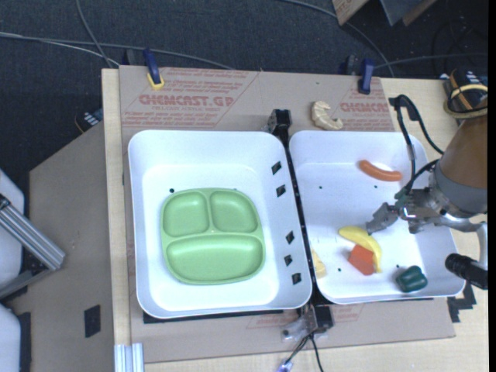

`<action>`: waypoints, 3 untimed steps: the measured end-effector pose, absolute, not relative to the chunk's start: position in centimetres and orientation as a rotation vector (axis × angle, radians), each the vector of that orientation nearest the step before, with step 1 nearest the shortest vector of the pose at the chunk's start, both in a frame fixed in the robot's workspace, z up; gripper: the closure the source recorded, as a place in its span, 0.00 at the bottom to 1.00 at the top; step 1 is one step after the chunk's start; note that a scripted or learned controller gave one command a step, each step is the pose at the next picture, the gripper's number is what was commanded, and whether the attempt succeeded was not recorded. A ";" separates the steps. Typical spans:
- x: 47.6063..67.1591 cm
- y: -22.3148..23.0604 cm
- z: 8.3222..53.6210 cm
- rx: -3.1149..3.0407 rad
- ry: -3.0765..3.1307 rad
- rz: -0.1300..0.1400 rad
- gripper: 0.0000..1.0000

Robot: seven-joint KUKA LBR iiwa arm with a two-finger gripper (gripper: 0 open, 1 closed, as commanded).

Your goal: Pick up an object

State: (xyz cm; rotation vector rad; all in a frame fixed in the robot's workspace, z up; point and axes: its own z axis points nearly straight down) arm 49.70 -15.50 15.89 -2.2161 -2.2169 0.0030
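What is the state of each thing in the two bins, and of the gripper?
Green divided plate: flat in the left bin, nothing on it.
Orange sausage: lying loose in the right bin.
Yellow banana: lying against the red piece.
Dark green piece: lying near the bin's front corner.
Gripper: low over the right bin, holding nothing visible.

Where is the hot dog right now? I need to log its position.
The hot dog lies in the right bin, near its far wall, above the gripper and the banana.
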 end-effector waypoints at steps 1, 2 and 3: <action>49.5 -16.5 10.5 -2.219 -2.216 0.003 0.00; 49.5 -16.4 8.4 -2.218 -2.218 0.001 0.00; 49.5 -16.4 9.6 -2.221 -2.219 -0.002 1.00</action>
